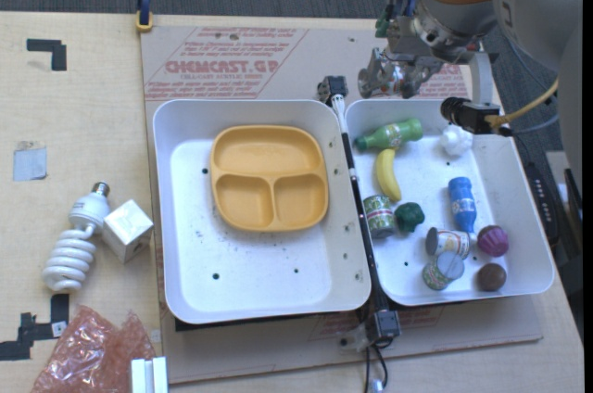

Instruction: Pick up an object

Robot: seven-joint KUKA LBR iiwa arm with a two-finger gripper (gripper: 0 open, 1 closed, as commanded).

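Grey pincer [397, 78] hangs over the right bin's [523, 187] far rim, grip state unreadable, nothing visibly held; green bottle [389, 135] and banana [387, 174] lie just below it, pick pending.

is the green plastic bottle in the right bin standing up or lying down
Lying down. The green plastic bottle shows its full length across the floor of the right white bin, white cap end toward the left, just above the yellow banana.
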